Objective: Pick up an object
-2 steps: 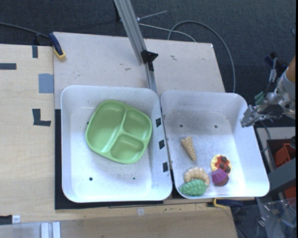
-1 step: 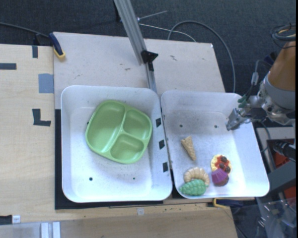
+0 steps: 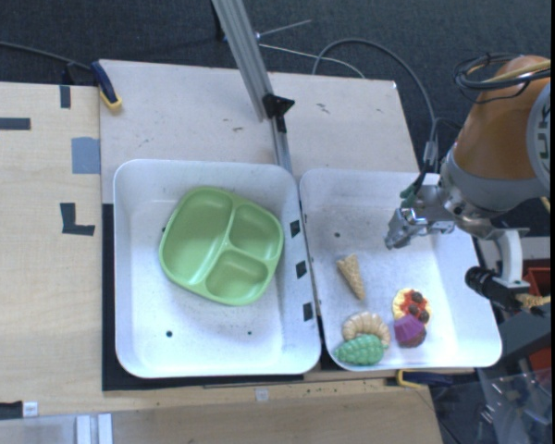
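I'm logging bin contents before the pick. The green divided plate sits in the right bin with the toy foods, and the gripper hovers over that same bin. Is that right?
Not quite. The camera view shows the green divided plate in the left bin, alone. The toy foods, including the cone and the purple piece, lie in the right bin, and the gripper hovers over that right bin.

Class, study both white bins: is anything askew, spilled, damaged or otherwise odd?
Nothing looks spilled or broken. The light green divided plastic plate sits skewed in the left white bin, its edges not square with the bin walls. The small toy foods crowd the right white bin's near corner.
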